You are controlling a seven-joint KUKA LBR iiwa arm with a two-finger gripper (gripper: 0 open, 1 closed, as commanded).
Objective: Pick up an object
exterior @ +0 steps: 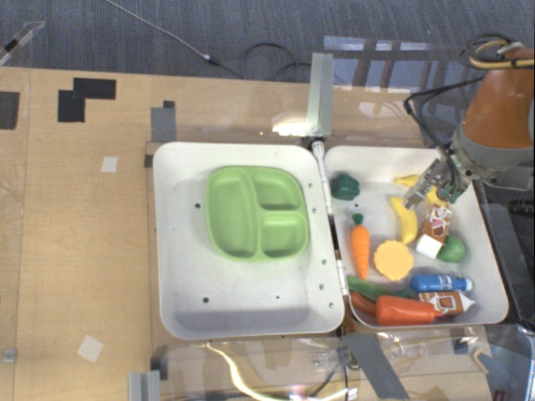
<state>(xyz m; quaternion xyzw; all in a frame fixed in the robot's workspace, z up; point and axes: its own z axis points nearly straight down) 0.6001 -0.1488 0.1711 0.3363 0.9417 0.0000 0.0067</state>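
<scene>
While the arm (498,115) reaches in from the upper right, its end effector (435,187) hangs over the right bin (493,266), open and holding nothing, above a yellow banana (404,217). Two white bins sit on the surface (75,249); one green tray (256,212) occupies the left bin (180,282). Two carrots (359,251) lie lower right.

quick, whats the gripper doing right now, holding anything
gripper: over the right bin near the banana; open or shut cannot be told, nothing visibly held
</scene>
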